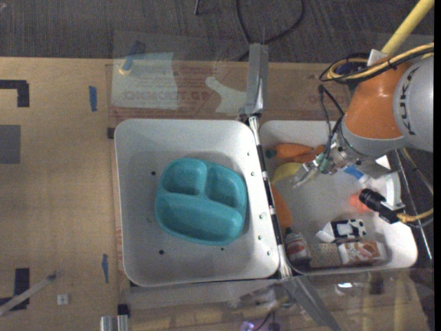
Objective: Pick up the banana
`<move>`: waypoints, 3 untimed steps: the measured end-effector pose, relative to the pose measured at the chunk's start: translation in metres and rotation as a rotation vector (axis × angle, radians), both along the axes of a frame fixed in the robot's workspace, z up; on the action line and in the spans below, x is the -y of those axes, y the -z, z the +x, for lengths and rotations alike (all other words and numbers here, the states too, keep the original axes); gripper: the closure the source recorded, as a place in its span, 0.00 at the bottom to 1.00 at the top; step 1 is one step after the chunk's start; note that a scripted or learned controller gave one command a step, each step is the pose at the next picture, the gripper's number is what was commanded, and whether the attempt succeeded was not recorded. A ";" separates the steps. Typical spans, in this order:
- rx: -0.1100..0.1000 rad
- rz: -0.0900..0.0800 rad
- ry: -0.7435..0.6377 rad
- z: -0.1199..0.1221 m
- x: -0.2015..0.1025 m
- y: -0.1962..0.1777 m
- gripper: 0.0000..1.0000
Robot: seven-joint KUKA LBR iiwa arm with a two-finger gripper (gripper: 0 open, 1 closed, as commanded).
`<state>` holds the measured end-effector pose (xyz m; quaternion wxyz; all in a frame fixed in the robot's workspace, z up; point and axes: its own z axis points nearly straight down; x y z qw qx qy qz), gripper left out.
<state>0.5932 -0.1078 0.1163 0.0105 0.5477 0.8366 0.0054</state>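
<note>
The left bin [131,205] holds a teal divided tray [201,200]. The right bin [406,250] holds the banana [287,172] near its left wall, under the gripper [308,176], whose opening I cannot tell.

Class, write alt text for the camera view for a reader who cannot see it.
A grey robot arm's gripper hangs over the right white bin, right beside a yellow banana lying among clutter. The left white bin holds a teal divided plastic tray.
</note>
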 end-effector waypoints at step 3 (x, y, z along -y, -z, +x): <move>-0.018 0.003 0.109 0.071 -0.042 -0.071 1.00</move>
